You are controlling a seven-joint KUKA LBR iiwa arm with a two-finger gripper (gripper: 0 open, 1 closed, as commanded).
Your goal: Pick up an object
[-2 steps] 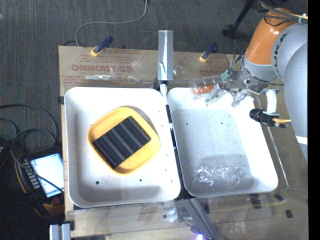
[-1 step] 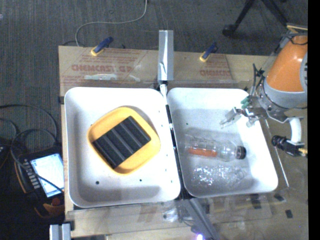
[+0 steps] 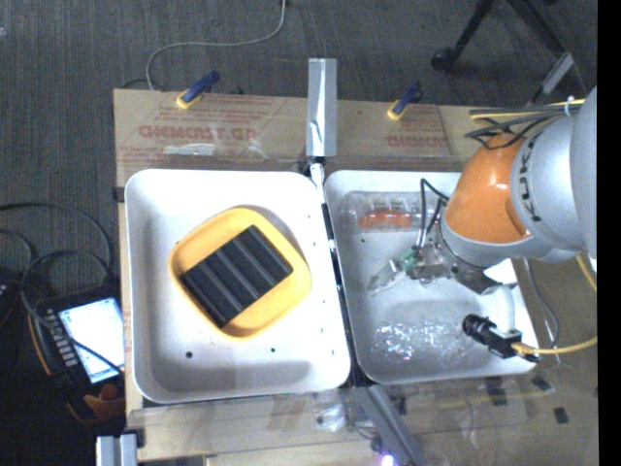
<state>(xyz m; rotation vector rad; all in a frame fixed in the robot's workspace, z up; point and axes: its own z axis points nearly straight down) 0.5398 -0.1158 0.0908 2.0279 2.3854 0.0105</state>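
Observation:
The left bin (image 3: 155, 289) holds a yellow pad with a black ridged top (image 3: 241, 270), lying at a slant near the bin's middle. In the right bin (image 3: 342, 260), a clear plastic bottle with an orange label (image 3: 386, 214) lies along the far wall. A crumpled clear wrapper (image 3: 417, 336) rests near the front wall. My gripper (image 3: 419, 260) is low over the middle of the right bin, just in front of the bottle. A bit of clear plastic (image 3: 386, 275) lies at its left. The orange wrist band and grey arm cover most of it.
A metal divider post (image 3: 321, 115) rises at the back between the bins. Two blue and yellow clamps (image 3: 197, 88) (image 3: 405, 100) hold the cardboard at the back. A tablet (image 3: 82, 338) lies on the floor at the left.

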